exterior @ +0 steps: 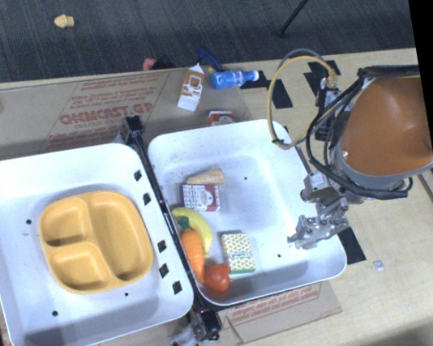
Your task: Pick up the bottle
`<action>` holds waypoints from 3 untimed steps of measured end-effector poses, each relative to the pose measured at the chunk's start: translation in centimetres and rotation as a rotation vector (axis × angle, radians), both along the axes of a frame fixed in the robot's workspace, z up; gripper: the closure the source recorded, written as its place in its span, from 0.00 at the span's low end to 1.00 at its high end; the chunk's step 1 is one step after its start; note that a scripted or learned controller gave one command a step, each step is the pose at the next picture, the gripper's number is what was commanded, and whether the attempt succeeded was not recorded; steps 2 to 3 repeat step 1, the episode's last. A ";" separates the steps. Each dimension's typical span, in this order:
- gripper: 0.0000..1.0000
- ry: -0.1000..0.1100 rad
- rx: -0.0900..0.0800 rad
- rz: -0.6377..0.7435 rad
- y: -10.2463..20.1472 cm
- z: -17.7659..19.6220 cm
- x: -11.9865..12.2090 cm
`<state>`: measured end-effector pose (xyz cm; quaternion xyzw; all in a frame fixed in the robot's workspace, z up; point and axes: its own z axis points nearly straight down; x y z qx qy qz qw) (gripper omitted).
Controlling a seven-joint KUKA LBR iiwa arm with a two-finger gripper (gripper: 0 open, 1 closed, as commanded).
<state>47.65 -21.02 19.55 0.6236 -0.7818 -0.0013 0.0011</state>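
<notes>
Bottle (234, 79) lay on its side on the worktop (400, 285) behind the right bin (280, 157), well apart from my hand (316, 229). I saw the hand low over that bin's right edge; whether it was wide or narrow I could not tell. Cartons, a banana (196, 222), a carrot (194, 252) and a tomato (216, 276) sat in the bin. A yellow divided plate (96, 239) lay in the left bin (5, 187).

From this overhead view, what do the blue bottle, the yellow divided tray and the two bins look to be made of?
Blue bottle: likely clear-tinted plastic, glossy, with a pale cap end.
Yellow divided tray: moulded plastic, smooth and matte, with rounded compartments.
Left bin and right bin: thin white plastic, slight sheen, with rounded corners.
</notes>
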 end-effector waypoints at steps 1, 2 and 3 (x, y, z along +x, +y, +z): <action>1.00 0.001 -0.001 -0.476 0.0 -1.8 0.0; 1.00 0.001 -0.001 -0.476 0.0 -1.8 0.0; 1.00 0.001 -0.001 -0.476 0.0 -1.8 0.0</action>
